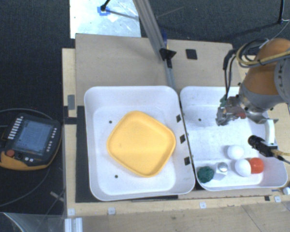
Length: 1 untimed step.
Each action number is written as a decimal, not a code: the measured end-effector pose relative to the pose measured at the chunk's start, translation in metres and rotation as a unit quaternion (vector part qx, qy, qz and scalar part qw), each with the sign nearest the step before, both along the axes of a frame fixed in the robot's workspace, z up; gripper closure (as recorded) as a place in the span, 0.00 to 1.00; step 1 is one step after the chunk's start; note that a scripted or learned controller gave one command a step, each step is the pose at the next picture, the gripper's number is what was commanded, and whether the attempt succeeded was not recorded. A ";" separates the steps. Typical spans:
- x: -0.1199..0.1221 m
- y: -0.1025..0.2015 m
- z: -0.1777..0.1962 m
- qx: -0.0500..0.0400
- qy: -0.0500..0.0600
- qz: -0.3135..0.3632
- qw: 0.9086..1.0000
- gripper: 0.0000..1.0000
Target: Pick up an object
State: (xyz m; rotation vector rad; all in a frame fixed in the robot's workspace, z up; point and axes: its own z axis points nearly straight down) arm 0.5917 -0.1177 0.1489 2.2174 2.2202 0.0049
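My gripper [224, 116] hangs over the upper middle of the right bin [199, 129], above bare bin floor, with nothing seen between its fingers. Along the near side of that bin lie two white balls [235, 152] [242, 167], an orange-red ball [256, 165], a dark green object [206, 173] and a small silver piece [223, 167]. These all sit below the gripper in the view, apart from it. A yellow square plate [141, 143] lies in the left bin [99, 129].
A slanted metal pole [152, 23] crosses above the bins at the back. A black cable plug [258, 145] sticks out near the right bin's right side. A teach pendant [28, 140] lies on the floor at left.
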 end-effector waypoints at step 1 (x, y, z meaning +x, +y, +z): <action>0.010 -0.004 0.051 0.000 0.000 0.000 1.000 1.00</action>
